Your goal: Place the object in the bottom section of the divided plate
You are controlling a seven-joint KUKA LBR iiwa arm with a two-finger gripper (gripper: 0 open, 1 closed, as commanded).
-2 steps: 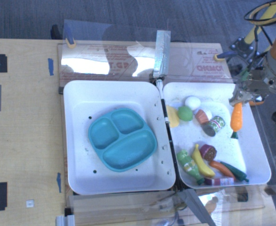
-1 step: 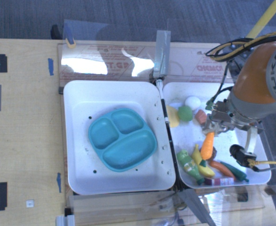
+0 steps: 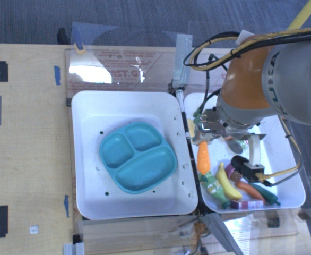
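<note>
A blue divided plate (image 3: pixel 138 155) lies in the left white bin (image 3: pixel 86 142), with two small sections at the far side and one large section (image 3: pixel 145 168) at the near side, all bare. My gripper (image 3: pixel 205 133) hangs over the left part of the right bin (image 3: pixel 291 195), under the orange-banded wrist. An orange carrot-shaped toy (image 3: pixel 203 158) sits directly below it, against the bin's left wall. Whether the gripper touches this toy is hidden by the wrist.
Toy foods crowd the near side of the right bin: a yellow banana (image 3: pixel 227 183), a green piece (image 3: pixel 211 185), a purple piece (image 3: pixel 233 170), a red-orange carrot with a green top (image 3: pixel 251 190). Cables loop above the arm. The divider wall (image 3: pixel 187 137) separates the bins.
</note>
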